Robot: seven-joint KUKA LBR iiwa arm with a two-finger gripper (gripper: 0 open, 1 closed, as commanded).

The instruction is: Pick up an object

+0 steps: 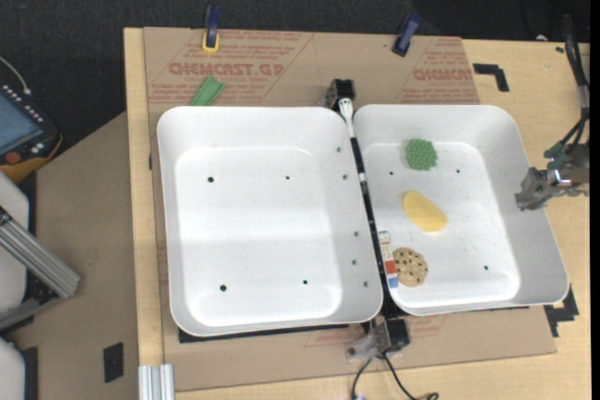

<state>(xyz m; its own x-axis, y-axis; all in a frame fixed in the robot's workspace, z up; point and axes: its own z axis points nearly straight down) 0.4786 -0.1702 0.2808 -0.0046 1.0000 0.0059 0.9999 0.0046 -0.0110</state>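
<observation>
I'd pinch the yellow lump [425,212], likely light and smooth, across its narrow middle; whether the gripper [536,190] is open or closed I cannot tell.

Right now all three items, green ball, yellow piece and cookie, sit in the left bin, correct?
Not quite: they are in the right bin, not the left one. The camera view shows the green ball, the yellow piece and the cookie lined up down that bin's left half, apart from each other.

Claw [536,189] (small, blurred) at right edge.
</observation>
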